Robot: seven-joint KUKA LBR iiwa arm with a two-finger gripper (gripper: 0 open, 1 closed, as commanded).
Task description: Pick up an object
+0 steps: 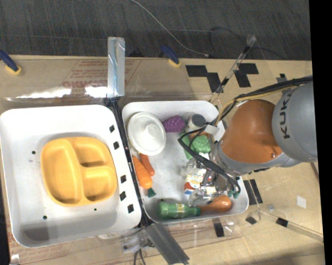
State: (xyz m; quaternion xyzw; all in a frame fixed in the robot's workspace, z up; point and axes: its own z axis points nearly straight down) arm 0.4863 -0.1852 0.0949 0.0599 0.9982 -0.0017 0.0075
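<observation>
Toys crowd the right bin [153, 110] at centre right of the frame: a white bowl [147, 132], purple grapes [174, 123], a carrot [143, 171], a green bottle [176, 209] along the lower wall. The pincer [205, 182] sits low among them; whether it is open or closed cannot be told. A yellow divided tray [78, 169] lies in the left bin [16, 166]

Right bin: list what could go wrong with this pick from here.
1. Clutter: the end effector sits low among the green bottle and the orange piece, so it may nudge or trap a neighbour.
2. These lie against the right bin wall, which could block a grasp.
</observation>
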